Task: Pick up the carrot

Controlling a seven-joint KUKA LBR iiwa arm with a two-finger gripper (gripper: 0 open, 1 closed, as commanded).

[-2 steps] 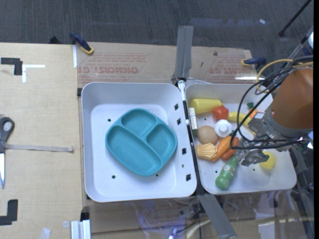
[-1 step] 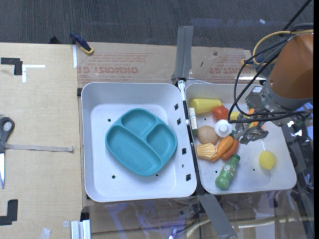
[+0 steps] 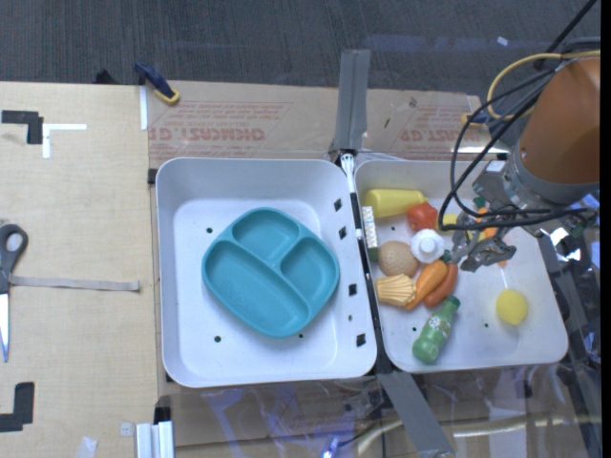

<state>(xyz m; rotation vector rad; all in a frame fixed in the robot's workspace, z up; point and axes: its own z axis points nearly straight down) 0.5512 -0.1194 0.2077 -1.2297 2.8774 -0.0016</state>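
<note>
Carrot (image 3: 431,281): lying in right bin (image 3: 535,346), centre-right of frame, beside sausage (image 3: 443,287) and bread (image 3: 394,290). Not lifted. Gripper (image 3: 477,251): just right of carrot; grip state cannot tell. Grasp, lift outstanding.

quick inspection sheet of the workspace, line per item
surface: two white bins; left bin holds a blue divided plate, right bin holds toy food
job's things: carrot lies in the right bin, beside the bread piece and a red-orange piece
clutter: yellow piece, tomato, egg, green bottle, lemon
grippers: tool low over the right bin, right of the carrot
cables: black and yellow cables loop off the arm
surroundings: scissors on the bench at left; cardboard behind the bins
</note>
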